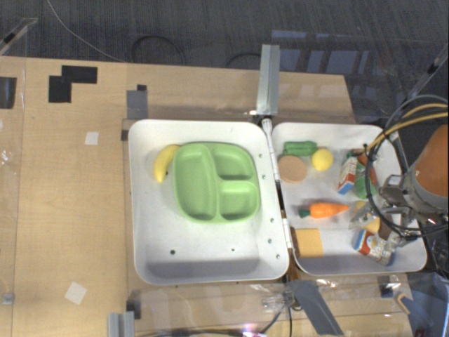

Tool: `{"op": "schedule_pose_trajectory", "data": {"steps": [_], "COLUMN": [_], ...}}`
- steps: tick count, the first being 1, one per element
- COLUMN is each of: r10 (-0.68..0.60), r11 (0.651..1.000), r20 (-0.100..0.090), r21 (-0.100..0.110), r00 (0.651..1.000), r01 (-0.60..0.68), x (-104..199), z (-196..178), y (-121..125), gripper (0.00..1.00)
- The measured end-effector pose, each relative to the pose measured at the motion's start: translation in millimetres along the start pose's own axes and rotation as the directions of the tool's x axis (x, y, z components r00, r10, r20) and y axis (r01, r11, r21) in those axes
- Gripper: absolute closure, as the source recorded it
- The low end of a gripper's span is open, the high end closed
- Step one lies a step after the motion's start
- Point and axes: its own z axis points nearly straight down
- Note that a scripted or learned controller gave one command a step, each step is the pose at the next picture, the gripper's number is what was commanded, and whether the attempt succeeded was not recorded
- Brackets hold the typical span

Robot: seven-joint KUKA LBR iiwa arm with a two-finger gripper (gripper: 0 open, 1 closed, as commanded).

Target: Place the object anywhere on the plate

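Note:
A green divided plate [214, 181] lies in the left bin [203, 269], with a banana [164, 162] against its left rim. The right bin [330, 262] holds a carrot [324, 210], a lemon [322, 160], a brown round piece [293, 168], a green vegetable [300, 148], an orange square [309, 242] and small cartons [348, 175]. My gripper [377, 232] is low in the right bin's near right corner, over a yellowish item [371, 224] and a small carton [364, 242]. Cables and the wrist hide what it touches.
A metal divider [275, 181] runs between the two bins. Black and yellow cables [393, 135] loop over the right bin's far right corner. The grey arm with its orange band [433, 161] enters from the right. Bare wooden bench [63, 209] lies to the left.

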Motion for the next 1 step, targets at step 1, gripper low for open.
{"op": "schedule_pose_trajectory", "data": {"steps": [1], "r10": [0.0], "r11": [1.0], "r20": [0.0], "r21": [0.0], "r00": [1.0], "r01": [0.0], "x": [0.0], "z": [0.0], "y": [0.0], "gripper": [0.0]}}
